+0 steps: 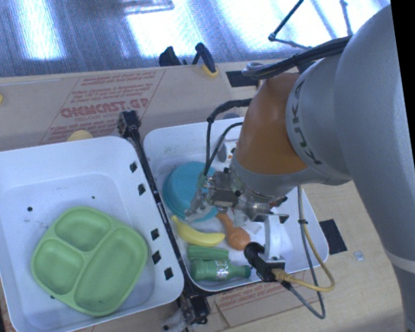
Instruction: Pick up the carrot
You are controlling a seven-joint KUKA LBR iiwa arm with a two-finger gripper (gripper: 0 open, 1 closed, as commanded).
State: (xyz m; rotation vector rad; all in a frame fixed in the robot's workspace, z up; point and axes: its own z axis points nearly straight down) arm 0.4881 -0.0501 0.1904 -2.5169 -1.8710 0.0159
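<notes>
- Lying in the right bin (188, 137), the carrot (234, 232) sits just below the fingers (216, 199), long axis slanting down-right, beside the banana (197, 234).
- Whether they are parted: cannot tell.

Red print on the cardboard sheet (90, 101) seems to read "CHEMCAST GP"; the arm (318, 129) bears "KUKA".

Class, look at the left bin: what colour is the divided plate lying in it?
Light green. The divided plate shows clearly in the camera view, lying in the left bin.
</notes>
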